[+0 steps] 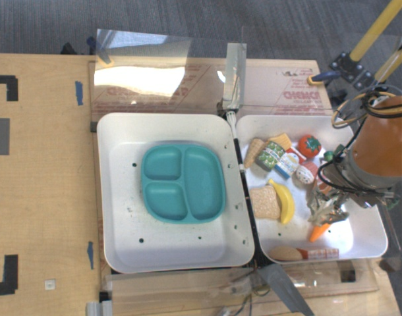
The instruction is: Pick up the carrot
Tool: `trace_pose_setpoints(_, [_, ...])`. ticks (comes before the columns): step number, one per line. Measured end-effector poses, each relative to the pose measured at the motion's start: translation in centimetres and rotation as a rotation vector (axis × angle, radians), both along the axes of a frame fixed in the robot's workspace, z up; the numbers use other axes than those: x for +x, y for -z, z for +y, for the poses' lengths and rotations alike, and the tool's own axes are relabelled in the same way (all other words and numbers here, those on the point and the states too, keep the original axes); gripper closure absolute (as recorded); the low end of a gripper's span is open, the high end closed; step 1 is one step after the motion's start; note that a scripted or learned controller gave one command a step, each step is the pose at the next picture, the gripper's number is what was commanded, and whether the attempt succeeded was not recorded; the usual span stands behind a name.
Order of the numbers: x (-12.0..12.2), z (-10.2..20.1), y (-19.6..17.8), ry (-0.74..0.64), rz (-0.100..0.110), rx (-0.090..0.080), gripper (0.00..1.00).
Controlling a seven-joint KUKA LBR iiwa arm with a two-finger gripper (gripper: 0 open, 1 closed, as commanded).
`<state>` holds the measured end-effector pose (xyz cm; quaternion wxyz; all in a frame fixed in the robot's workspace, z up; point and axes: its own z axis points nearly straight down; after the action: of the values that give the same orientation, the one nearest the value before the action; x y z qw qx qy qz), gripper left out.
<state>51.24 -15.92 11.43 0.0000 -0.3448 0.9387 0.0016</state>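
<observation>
Carrot [317,232] lying in the right bin [369,232], toward its near side, orange tip poking out just beneath the claw [327,210]. Claw lowered straight over it, likely positioned for the grasp; open or closed impossible to tell amid the metal and cables. Banana [285,203] and bread slice [265,202] just to the left, close enough to crowd the approach. Teal divided plate [184,182] resting alone in the left bin [115,196].

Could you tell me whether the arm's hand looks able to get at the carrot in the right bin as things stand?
Probably yes. The hand is directly above the carrot, whose orange tip pokes out just below it. The banana lies apart to the left, and nothing covers the carrot.
</observation>
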Motion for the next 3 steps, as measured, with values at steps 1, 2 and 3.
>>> trace_pose_setpoints(1, [0.7, 8.2, -10.4, 0.087, -0.014, -0.001, 1.00])
trace_pose_setpoints(2, [-1.0, 2.9, -0.8, -0.421, -0.002, 0.000, 1.00])
trace_pose_setpoints(3, [-3.2, -0.8, 1.6, -0.318, -0.003, -0.001, 1.00])
